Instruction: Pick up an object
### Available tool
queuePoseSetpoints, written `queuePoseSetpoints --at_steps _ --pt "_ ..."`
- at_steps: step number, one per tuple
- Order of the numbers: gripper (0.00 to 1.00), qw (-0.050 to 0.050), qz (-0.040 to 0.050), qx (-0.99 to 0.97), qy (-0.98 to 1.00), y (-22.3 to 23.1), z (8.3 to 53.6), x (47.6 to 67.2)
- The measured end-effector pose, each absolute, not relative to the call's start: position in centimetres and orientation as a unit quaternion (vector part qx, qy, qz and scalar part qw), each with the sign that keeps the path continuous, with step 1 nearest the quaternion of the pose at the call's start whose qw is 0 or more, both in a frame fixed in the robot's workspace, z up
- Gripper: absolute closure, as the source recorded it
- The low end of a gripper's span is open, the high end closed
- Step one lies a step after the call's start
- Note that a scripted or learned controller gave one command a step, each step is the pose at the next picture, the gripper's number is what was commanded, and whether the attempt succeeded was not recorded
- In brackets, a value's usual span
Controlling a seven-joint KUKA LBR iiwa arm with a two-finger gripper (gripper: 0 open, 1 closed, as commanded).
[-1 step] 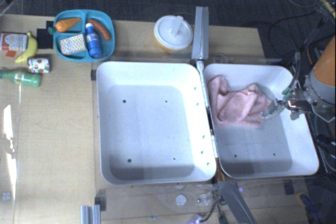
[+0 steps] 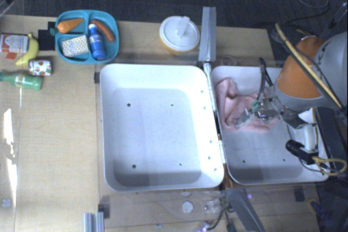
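A crumpled pink cloth (image 2: 235,107) lies in the right bin (image 2: 261,163), against its left wall near the back. My gripper (image 2: 255,113) reaches in from the right and sits low over the cloth's right part. Its metal fingers (image 2: 249,114) are among the cloth's folds. The grey arm with its orange band (image 2: 296,76) hides the bin's right side.
The left bin (image 2: 157,127) stands beside the right one. On the bench at the back left are a blue divided tray (image 2: 87,36) with toy food, a banana (image 2: 28,50), a small can (image 2: 40,67) and a green bottle (image 2: 22,81). A white lidded cup (image 2: 179,33) sits behind the bins.
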State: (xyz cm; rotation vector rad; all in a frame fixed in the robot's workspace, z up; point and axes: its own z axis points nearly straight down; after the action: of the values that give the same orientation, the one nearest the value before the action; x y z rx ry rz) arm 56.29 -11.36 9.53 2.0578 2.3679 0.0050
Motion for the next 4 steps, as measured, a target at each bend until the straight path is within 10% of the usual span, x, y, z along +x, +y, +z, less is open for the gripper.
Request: queuePoseSetpoints --at_steps 2,3,4 --pt "0.0 0.007 0.0034 0.517 0.856 -9.1 9.1 60.9" --pt "0.0 0.003 0.0015 0.513 0.858 -6.6 18.6 63.9" --pt "0.0 0.006 0.0024 0.437 0.899 -9.0 9.9 64.8"
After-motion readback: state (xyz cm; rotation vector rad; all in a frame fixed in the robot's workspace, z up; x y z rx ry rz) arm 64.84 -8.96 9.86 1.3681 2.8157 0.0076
